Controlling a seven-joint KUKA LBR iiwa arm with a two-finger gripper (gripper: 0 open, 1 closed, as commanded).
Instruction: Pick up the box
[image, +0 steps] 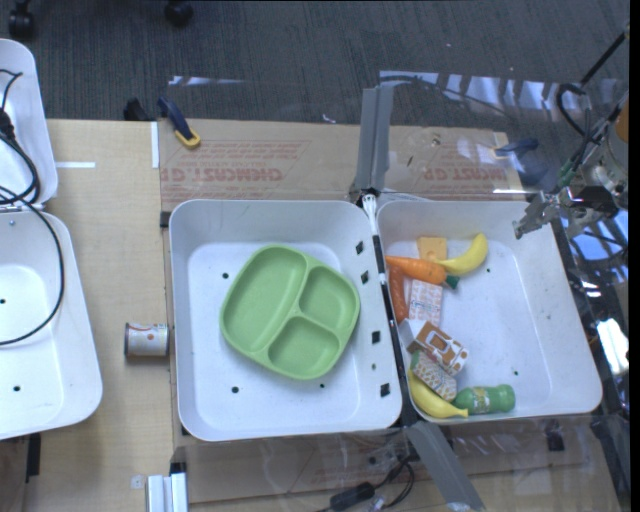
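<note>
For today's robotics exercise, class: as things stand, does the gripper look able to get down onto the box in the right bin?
Probably yes. The box lies on top of the pile by the right bin's left wall, open from above. The gripper sits near the bin's far right corner. A banana and wrapped snacks crowd its sides.

Bench (110, 160): pale wood, carrying everything.
Left bin (190, 300): well left of the gripper (545, 212).
Right bin (555, 320): below the gripper.
Small can (147, 340): lies on its side, far left of it.
</note>
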